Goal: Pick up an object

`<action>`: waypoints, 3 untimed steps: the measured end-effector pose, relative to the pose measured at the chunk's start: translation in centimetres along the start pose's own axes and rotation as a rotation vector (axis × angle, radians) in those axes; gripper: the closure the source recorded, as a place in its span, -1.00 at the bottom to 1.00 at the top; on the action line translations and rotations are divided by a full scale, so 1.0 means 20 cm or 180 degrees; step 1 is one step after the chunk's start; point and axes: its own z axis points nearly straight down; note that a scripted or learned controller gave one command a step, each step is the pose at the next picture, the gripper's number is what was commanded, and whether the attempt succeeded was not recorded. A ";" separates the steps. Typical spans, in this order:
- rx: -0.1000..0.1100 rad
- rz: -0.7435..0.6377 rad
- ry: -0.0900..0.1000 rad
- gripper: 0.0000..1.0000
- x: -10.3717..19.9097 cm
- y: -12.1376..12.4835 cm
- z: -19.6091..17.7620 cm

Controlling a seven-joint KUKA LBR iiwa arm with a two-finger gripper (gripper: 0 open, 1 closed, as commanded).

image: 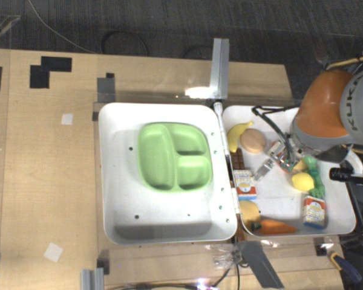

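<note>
The carrot (277, 226) lies at six o'clock in the right bin (345, 222), beside a small carton (313, 212). The end effector (267, 164) hovers mid-bin, fingers apart, gripping nothing; the lemon (302, 182) sits at its four o'clock.

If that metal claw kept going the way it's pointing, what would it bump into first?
Probably the small red-and-white carton by the right bin's left wall; the gripper slants down-left toward it. Depth is unclear, so it might meet the bin floor first.

**Crowded right bin, roomier left bin**

In the right bin (345, 222), a banana (236, 133) and round bun (253, 141) block ten o'clock; a carton (244, 183), carrot (277, 226), lemon (302, 182) and box (313, 212) crowd six. The left bin (118, 162) has open floor around the green tray (172, 156).
</note>
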 end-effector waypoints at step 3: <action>0.0003 0.0186 0.0000 1.00 -0.35 0.00 -0.54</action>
